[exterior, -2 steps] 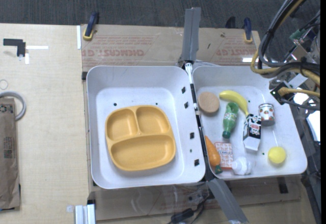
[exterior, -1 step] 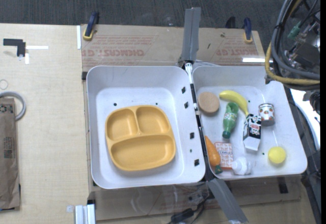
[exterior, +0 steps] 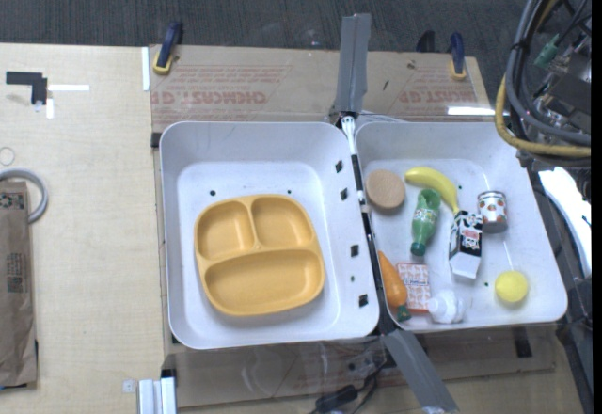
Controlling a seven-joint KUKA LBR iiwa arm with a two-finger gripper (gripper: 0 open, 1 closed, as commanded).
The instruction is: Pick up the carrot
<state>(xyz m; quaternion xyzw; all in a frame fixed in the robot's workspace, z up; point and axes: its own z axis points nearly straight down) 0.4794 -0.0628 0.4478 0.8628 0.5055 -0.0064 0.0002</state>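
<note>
The carrot (exterior: pixel 392 284) is orange with a green tip and lies along the left wall of the right bin (exterior: pixel 546 243), near its front corner. It sits beside a small red-and-white packet (exterior: pixel 414 281). The arm's cables and base parts rise at the right edge of the view, away from the carrot.
The right bin also holds a round brown cookie (exterior: pixel 385 189), a banana (exterior: pixel 433 184), a green bottle (exterior: pixel 423 222), a milk carton (exterior: pixel 466 246), a small can (exterior: pixel 492 212), a yellow lemon (exterior: pixel 512 286) and a white item (exterior: pixel 446 308). The left bin (exterior: pixel 179 214) holds a yellow divided plate (exterior: pixel 259 254).
</note>
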